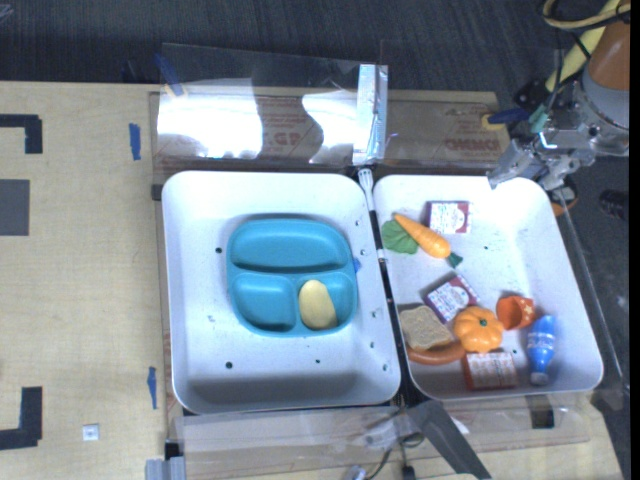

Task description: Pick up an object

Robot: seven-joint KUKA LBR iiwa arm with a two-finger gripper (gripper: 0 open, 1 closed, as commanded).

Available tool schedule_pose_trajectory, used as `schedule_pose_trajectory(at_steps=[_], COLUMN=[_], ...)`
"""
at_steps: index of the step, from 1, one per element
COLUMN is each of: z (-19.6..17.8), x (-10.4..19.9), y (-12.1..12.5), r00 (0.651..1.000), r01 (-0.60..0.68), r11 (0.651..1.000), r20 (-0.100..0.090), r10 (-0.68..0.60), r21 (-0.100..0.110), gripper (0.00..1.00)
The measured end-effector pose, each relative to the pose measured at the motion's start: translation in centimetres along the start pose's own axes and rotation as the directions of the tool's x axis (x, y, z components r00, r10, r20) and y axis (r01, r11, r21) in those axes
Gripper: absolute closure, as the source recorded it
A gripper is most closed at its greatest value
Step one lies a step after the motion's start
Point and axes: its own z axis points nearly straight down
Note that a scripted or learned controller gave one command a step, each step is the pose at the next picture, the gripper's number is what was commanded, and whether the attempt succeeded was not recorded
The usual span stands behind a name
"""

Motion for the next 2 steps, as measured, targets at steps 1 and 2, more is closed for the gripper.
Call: schedule_pose_trajectory(at_steps=[1, 2], z=[12.7, 16.9], x=[4.2, 5.3], y=[0.6, 2.9], r00=[0.983, 0.975], r01=[0.183, 0.224], r11=[0.983, 0.975], r20=[-0.004, 0.003], r10=[-0.183, -0.224], r21=[0.009, -0.003], gripper=[0.00, 0.00])
